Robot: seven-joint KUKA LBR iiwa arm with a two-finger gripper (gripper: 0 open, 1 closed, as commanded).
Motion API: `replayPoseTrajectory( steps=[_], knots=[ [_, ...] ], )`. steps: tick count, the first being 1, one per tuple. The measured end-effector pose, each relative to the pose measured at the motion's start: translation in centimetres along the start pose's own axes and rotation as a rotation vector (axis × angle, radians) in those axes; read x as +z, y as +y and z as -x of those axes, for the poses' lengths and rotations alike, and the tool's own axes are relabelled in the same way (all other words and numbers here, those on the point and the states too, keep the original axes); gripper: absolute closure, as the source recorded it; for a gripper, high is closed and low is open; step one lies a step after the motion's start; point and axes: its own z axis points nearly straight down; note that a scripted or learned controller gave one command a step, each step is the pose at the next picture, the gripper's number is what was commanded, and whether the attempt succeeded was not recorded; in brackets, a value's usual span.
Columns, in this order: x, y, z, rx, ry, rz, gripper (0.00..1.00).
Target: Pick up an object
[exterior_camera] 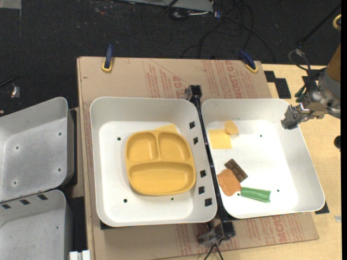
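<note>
White right bin (303, 161) holds 5 items left of centre: yellow slab (219, 138), tan chunk (231, 128), brown bar (236, 169), orange piece (229, 182), green block (255, 194). Gripper (291, 118) sits at bin's upper-right rim, nothing visibly held. Yellow tray (160, 162) in left bin (103, 145).

Open floor right of green piece (255, 194)

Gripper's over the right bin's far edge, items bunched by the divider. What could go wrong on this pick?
1. The brown block, orange piece and green piece lie touching or nearly so; a grasp may catch two or knock one aside.
2. The yellow slice looks flat, so fingers may slide over it.
3. All sit near the divider, far from the gripper; closing there may strike it.
</note>
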Motion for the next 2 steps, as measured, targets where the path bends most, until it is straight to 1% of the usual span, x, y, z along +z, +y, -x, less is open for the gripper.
replayPoseTrajectory(
  steps=[1, 2],
  knots=[
    [-0.3, -0.5, -6.1, -0.006, 0.005, -0.006, 1.0],
    [-0.5, -1.1, -12.3, -0.006, 0.005, -0.006, 1.0]
  ],
)
